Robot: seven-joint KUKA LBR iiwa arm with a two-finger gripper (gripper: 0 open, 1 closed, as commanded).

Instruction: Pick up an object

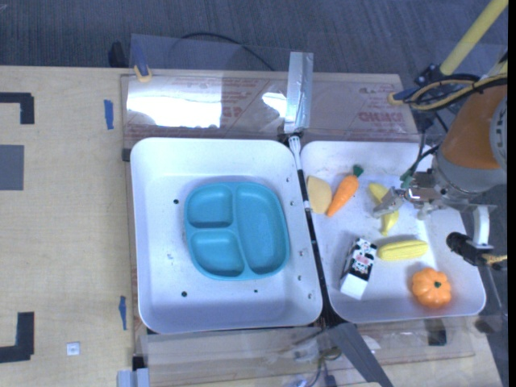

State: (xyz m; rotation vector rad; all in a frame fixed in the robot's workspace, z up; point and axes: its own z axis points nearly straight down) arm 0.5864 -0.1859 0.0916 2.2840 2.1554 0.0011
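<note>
Hovering jaws point(401, 200) touch small yellow piece point(380, 193) beside carrot point(343, 193).

Left bin point(153, 240): white, holds a turquoise divided plate point(237, 229). Right bin point(472, 301): white. In it: orange carrot point(343, 193) with green top; pale yellow wedge point(319, 194) just left of it; small yellow piece point(379, 192); yellow corn cob point(401, 250); orange pumpkin point(430, 288) with green stem; carton point(359, 268) white with black patches, cow-like pattern. Table point(56, 216): light wood tone, black corner marks and blue tape bits at left. Arm point(476, 139): grey with orange band. Hand point(407, 196): silver-grey metal. Yellow pole point(477, 27) far right. Floor beyond: dark grey-blue.
</note>
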